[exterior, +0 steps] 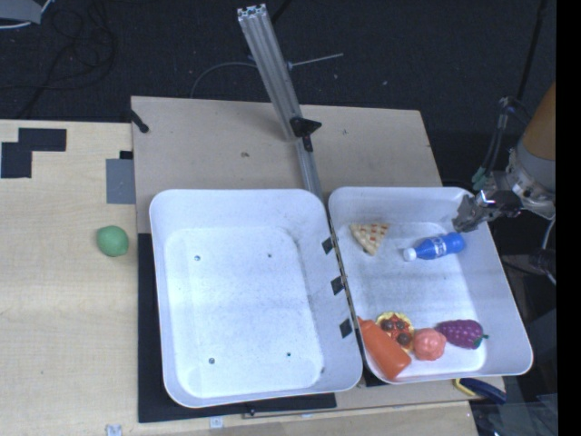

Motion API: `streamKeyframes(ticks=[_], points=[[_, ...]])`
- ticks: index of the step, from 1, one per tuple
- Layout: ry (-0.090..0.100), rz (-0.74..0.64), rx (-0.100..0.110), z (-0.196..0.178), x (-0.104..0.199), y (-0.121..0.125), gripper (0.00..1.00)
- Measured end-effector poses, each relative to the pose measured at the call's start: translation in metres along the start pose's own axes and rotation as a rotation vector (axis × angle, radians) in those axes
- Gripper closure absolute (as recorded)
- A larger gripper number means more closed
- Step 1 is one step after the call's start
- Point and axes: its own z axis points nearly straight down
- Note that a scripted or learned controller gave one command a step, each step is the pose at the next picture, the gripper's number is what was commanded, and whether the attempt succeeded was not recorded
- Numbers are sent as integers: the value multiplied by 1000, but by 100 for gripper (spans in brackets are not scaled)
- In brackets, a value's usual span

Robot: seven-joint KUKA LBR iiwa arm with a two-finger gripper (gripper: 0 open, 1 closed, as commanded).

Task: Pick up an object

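While our claw (pixel 470 209) hangs over the right bin's (pixel 508 334) far corner, just beside the blue bottle (pixel 438 247) (probably its target), we cannot tell how it is set or whether it has hold of anything.
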Motion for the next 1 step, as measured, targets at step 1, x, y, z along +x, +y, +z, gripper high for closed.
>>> streamKeyframes(ticks=[1], points=[[2, -3, 2, -11, 47, 8, 100]])
